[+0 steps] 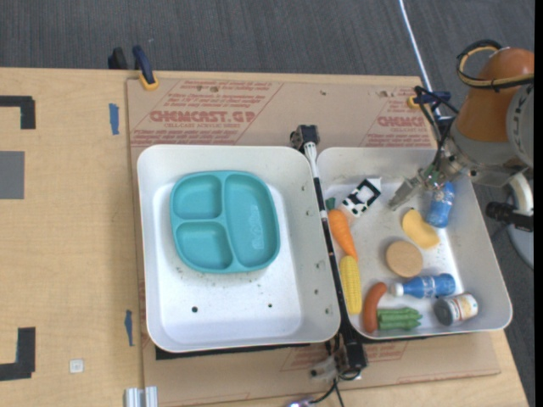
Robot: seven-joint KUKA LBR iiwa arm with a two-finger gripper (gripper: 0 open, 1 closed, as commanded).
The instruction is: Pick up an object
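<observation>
**Arm parked over the blue bottle, nothing lifted yet**

Nearest your camera is the front edge of the right bin (501, 316), where a green veggie (397, 318), a little jar (456, 309) and a small bottle lying on its side (428, 287) are crowded along the rim. Task just says grab something, and going by where the gripper (431, 181) sits, the likely pick is the blue bottle (440, 208) at the back right of that bin, touching the yellow piece (419, 228). You can see one metal prong sticking out to the left, but the fingers are a blur against the clutter, so I cannot tell how wide they are or whether anything is between them. I'd call this the approach or closing step, not a lift.

Next move, as I read it: get the fingers either side of the bottle without catching the yellow piece, then go straight up.

Further out you've got a tan disc (404, 259), carrot (341, 231), corn (349, 283) and a black-and-white thing (361, 197). Left bin (165, 316) has a teal divided plate (226, 220), all on the cardboard-covered worktop (212, 113).
</observation>
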